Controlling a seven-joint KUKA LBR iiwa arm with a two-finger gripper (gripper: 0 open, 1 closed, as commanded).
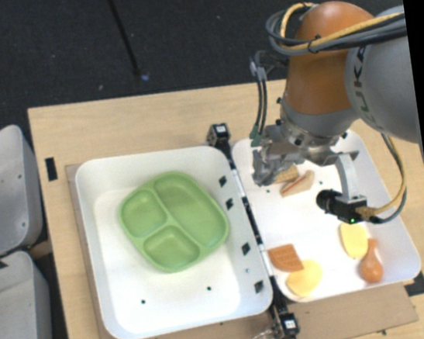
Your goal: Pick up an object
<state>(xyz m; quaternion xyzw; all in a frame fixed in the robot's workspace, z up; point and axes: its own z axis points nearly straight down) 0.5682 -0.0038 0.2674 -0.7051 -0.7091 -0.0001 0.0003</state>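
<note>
**K:** Tan-and-pink flat food piece, looks like a toy sandwich slice (298,183), lies at the upper middle of the right white plastic bin (393,202), just beside and below the hand (268,166). That's the likeliest target.

**R:** Hand state?

**K:** Can't tell. The grey metal wrist hardware covers the tips from this angle. Nothing visibly held. The hand sits low over the bin's upper-left corner, close to the wall between the bins.

**R:** Other candidates?

**K:** Orange square piece (285,257) and yellow round piece (304,277) at the lower left of the same bin, touching or nearly so. Yellow oval piece (354,240) and orange drumstick-shaped piece (371,262) at the lower right, close together. All well apart from the hand. The green three-compartment plastic plate (174,220) sits alone in the left white bin (105,297); both bins are on the light wooden counter (51,140).

**R:** Advice for the grasp?

**K:** My read: shift toward the slice's middle, away from the bin wall, so neither tip clips the rim. The piece is flat, so go down fully to the floor, straddle its short side, close, then lift straight and check it comes up.
</note>
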